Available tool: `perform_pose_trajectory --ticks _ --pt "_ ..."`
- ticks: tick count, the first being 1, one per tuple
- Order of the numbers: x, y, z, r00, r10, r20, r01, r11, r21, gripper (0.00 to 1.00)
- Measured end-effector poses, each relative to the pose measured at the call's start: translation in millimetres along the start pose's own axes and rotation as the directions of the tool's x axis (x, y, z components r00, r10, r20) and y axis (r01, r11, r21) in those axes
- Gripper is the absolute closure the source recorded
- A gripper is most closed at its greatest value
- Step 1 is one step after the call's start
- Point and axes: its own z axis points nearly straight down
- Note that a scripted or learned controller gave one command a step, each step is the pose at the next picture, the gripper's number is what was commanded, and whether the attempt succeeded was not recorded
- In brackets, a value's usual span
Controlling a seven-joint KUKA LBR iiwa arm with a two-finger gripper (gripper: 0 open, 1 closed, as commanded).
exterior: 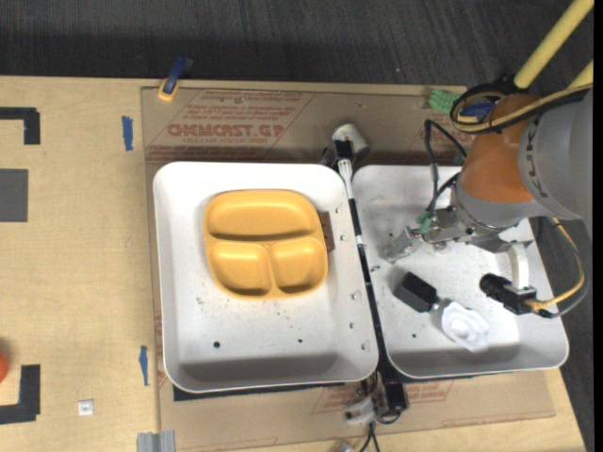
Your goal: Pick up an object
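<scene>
A pale wooden bench (pixel 75 281) carries a brown cardboard sheet (pixel 240 125) with red print, and dark carpet (pixel 283 17) runs along the far side. On the cardboard sit two shallow white bins, touching along their inner rims: the left bin (pixel 179 347) and the right bin (pixel 542 347). The left bin holds one thing, a yellow moulded plastic tray with three compartments (pixel 267 243), lying toward the far half of the bin. The right bin holds two loose things: one small black rectangular block (pixel 415 292) near its middle and one lumpy white plastic piece (pixel 464 326) just beside it, toward the near rim. The grey arm with its orange band (pixel 490 172) reaches over the right bin's far right corner, and the gripper (pixel 410 240) hangs low over the bin floor, beyond the black block and apart from it; nothing shows in its grasp, and whether it is open or closed cannot be told. A black cable (pixel 356 224) runs along the seam between the bins. Dark specks dot both bin floors. Black tape marks (pixel 24 125) and blue tape bits (pixel 127 132) lie on the bench at the left, and a yellow pole (pixel 561 26) slants across the upper right.
</scene>
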Motion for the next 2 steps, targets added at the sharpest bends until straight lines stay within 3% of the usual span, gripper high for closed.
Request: perform_pose_trajectory --ticks 1,2 --pt "11 -52 0 0.967 0.256 -0.001 -0.256 0.967 0.001 0.0" --pt "16 -28 0 0.968 0.252 0.0 -0.252 0.968 -0.001 0.0"
